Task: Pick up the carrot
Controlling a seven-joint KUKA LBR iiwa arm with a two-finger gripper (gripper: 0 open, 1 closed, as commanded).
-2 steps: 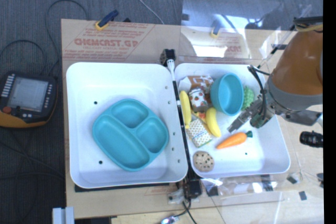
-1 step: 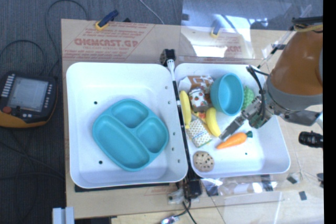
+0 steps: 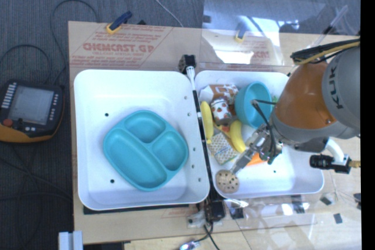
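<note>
While low over carrot point(image 3: 253, 162) | end effector point(image 3: 262, 149) state: cannot tell | risk: snagging banana point(image 3: 236, 136) crowded alongside

Brown bench point(image 3: 117, 44), two white bins point(image 3: 94, 102) side by side

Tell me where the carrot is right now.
The carrot lies in the right bin, toward its front, just under the gripper. A banana sits to its upper left and a round cookie to its lower left.
</note>
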